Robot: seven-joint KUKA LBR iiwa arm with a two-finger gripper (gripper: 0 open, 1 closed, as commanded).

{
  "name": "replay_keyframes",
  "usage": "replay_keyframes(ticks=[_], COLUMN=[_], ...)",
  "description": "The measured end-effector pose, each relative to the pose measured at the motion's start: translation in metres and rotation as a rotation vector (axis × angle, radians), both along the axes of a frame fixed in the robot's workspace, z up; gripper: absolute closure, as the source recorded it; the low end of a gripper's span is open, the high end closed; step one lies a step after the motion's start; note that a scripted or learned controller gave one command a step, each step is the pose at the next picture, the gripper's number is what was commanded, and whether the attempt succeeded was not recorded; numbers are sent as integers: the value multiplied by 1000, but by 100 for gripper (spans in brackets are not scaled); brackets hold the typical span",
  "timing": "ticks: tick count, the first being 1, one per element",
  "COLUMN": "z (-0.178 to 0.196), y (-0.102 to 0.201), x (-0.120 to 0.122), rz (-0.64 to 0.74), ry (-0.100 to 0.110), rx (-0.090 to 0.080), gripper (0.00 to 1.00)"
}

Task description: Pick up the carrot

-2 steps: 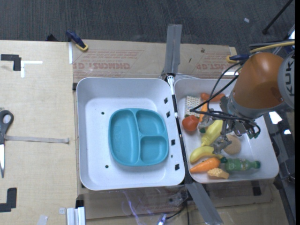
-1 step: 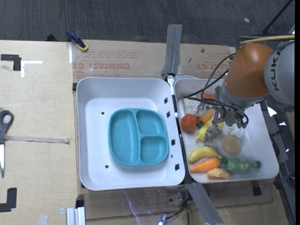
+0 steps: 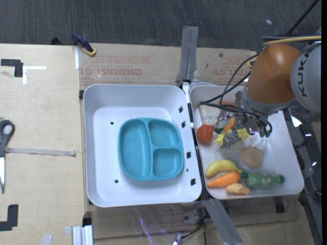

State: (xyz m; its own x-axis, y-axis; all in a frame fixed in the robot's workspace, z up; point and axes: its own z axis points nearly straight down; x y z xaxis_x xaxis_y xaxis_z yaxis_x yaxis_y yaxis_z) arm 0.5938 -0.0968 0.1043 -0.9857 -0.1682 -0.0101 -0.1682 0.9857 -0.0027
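Lowest in the right white bin (image 3: 292, 152) lie one orange tapered carrot (image 3: 223, 179), one yellow banana (image 3: 220, 166) just above it, one small yellow-orange corn piece (image 3: 237, 189) and one green plastic bottle (image 3: 261, 179). One beige round item (image 3: 252, 157) and one red tomato (image 3: 205, 133) sit farther up. Over them hangs the metal two-finger gripper (image 3: 231, 131); whether it is spread or closed cannot be told. One blue three-compartment plate (image 3: 152, 149) rests in the left white bin (image 3: 97, 152).

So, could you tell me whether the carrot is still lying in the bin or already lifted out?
Still in the bin. The carrot lies flat on the floor of the right bin, beside the banana, while the gripper hangs above, apart from it.
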Motion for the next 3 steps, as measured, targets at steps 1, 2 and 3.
replay_keyframes(ticks=[1, 2, 3], z=[10, 21, 89], y=[1, 1, 8], x=[2, 3, 61], rz=[2, 3, -257], ry=[-5, -10, 4], rx=[-1, -2, 3], gripper=[100, 100, 100])
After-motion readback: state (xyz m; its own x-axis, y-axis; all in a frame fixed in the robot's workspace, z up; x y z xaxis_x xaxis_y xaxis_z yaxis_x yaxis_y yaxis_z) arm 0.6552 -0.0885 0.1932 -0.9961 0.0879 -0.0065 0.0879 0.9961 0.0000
